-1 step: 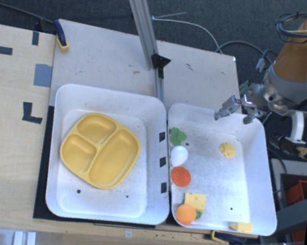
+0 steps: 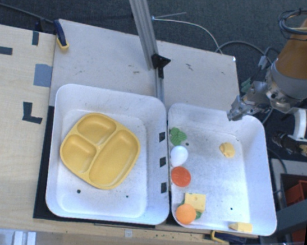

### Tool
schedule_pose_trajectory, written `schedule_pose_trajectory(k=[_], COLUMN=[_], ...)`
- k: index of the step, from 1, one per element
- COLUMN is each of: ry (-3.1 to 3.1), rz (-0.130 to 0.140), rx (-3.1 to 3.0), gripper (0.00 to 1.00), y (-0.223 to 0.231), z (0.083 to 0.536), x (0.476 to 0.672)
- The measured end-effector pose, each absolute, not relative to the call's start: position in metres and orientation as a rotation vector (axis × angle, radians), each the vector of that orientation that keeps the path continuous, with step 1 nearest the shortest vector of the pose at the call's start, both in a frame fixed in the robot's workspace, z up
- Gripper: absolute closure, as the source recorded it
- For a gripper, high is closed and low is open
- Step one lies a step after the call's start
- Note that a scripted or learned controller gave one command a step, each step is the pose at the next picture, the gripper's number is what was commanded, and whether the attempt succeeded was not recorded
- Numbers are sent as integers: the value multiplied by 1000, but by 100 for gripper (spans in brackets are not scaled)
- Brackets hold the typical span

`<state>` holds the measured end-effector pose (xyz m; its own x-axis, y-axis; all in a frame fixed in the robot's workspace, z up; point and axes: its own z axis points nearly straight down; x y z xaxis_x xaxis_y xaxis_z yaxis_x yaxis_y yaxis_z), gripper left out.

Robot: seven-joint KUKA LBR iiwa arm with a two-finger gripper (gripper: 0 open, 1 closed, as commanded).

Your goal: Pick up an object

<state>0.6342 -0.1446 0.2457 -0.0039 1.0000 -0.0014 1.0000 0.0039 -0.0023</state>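
Over the right bin's [image 2: 261, 162] far corner hangs the gripper [image 2: 236, 112]; I cannot tell its state. Nearest lies the yellow lump [image 2: 227, 150], just nearward of it, on the bin floor, roundish.

Two white bins sit side by side on the bench. The left bin [image 2: 59, 191] holds a yellow divided plate [image 2: 100, 149], lying flat near its middle. The right bin [image 2: 261, 162] carries the small stuff — along its left edge a green piece [image 2: 177, 135], a white egg-like ball [image 2: 179, 155] and a red-orange round one [image 2: 181, 177], running toward the near corner, where a yellow block [image 2: 194, 201] and an orange ball [image 2: 186, 214] sit touching. A yellow lump [image 2: 227, 150] lies apart, and a small yellow wedge [image 2: 241, 226] rests by the near right corner. The gripper [image 2: 235, 115] hangs at the bin's far edge — the fingers too small to read
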Motion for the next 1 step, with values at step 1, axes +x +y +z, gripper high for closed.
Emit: schedule_pose_trajectory(k=[1], ry=[-2217], rz=[9], rx=[-2213], gripper=[100], y=[-110], z=[157], x=[612])
